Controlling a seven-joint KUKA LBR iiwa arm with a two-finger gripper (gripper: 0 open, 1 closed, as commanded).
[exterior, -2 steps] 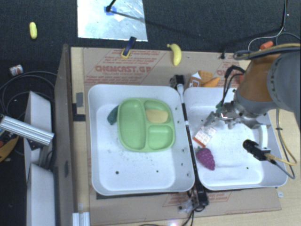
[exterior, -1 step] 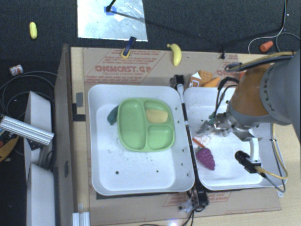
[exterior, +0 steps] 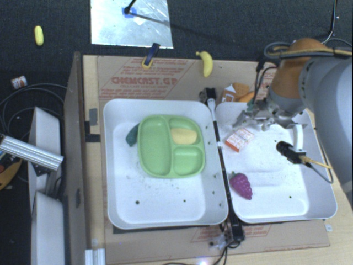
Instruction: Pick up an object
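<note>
My gripper hangs over the far left part of the right bin, with the grey arm and its orange band reaching in from the right. Just below and left of it lies a small orange and white box on the bin floor, close to the gripper but apart from it. Purple toy grapes lie nearer the front, by the bin's left wall. In the left bin a green divided plate holds a yellow piece in its far right compartment. A dark teal thing lies at the plate's left edge.
A yellow toy banana and an orange and white item lie on the cardboard behind the bins. A blue and yellow clamp sits at the cardboard's far edge. The two bins meet at a ridge in the middle.
</note>
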